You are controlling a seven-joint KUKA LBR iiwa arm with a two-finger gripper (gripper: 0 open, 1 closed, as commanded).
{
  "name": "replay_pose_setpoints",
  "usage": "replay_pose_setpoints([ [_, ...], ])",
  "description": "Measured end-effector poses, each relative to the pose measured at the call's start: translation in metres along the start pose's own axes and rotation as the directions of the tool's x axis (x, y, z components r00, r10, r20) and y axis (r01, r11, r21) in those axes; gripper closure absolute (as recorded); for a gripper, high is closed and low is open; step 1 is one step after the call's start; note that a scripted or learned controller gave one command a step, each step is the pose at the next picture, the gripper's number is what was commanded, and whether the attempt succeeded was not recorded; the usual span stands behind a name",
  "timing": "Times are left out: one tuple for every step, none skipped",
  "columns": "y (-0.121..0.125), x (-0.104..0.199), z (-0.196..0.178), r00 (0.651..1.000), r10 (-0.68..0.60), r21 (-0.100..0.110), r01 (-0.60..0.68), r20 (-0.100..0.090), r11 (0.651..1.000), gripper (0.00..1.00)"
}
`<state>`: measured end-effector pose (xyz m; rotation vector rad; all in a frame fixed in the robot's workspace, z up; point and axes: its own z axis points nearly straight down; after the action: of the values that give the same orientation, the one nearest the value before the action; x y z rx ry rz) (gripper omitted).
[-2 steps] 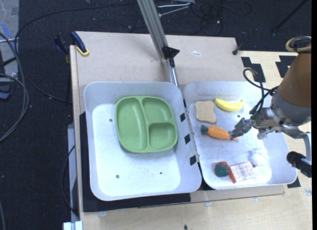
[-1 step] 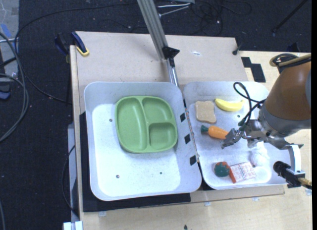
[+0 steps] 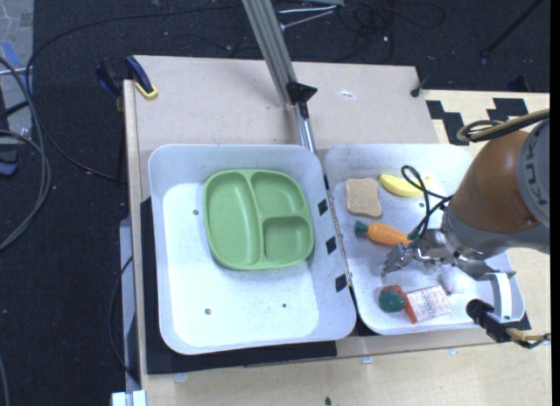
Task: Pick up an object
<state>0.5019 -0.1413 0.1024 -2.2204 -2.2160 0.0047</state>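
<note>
Your bench [image 3: 219, 102] is a pale tan board carrying two shallow white bins side by side. The left bin [image 3: 175, 308], well away from your gripper [image 3: 395, 262] on its far side, sits next to the right bin [image 3: 350, 164], which lies directly beneath it. A blue and yellow clamp [image 3: 140, 76] grips the bench's far left corner, well apart from the tool.
</note>
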Motion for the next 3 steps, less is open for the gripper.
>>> replay_pose_setpoints([
  [0.001,0.0,-0.014,1.0,0.001,-0.005,-0.001,0.001,1.0,1.0],
  [0.011,-0.003,-0.072,1.0,-0.004,-0.011,0.004,0.003,1.0,1.0],
  [0.015,-0.013,-0.125,1.0,-0.004,-0.011,0.004,0.004,1.0,1.0],
])
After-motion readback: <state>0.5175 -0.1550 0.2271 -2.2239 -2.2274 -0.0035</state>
